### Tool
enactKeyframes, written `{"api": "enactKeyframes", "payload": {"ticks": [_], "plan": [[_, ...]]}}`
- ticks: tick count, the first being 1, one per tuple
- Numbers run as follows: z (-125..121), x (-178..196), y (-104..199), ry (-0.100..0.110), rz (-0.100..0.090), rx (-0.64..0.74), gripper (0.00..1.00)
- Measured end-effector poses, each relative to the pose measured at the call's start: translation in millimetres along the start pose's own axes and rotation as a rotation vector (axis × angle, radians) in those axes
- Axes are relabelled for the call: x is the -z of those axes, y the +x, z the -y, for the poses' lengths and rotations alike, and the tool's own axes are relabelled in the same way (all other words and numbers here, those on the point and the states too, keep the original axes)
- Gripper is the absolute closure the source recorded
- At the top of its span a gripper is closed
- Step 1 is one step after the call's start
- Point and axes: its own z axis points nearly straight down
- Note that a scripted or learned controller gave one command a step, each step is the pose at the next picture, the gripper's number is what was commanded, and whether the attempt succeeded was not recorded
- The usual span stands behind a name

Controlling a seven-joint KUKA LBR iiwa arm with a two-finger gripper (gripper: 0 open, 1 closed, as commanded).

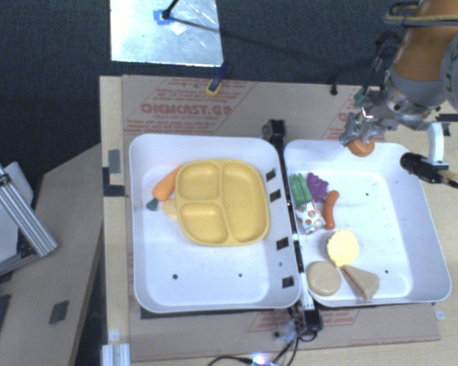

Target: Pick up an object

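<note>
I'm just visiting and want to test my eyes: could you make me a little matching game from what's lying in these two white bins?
Things:
1. yellow divided plastic plate
2. orange toy carrot
3. purple toy grape bunch
4. small orange round object

Places:
A. at the gripper, over the right bin's far rim
B. middle of the left bin
C. right bin, near the divider
D. against the plate's left edge

Pairs: 1-B, 2-D, 3-C, 4-A

Camera: single, fixed above the desk (175, 101) | Facing: downward at a slant | Range: moderate, both shallow white plastic bins (149, 280) fully framed | Arm side: right
</note>
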Motion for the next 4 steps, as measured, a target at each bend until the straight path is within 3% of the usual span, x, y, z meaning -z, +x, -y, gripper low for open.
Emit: {"api": "enactKeyframes", "payload": {"ticks": [1,2,3,4], "plan": [[16,-1,53,0.003,-0.002,0.004,1.00],[49,-12,95,0.005,-0.002,0.002,1.00],[73,2,107,0.006,-0.002,0.002,1.00],[68,5,104,0.002,-0.001,-0.001,1.00]]}}
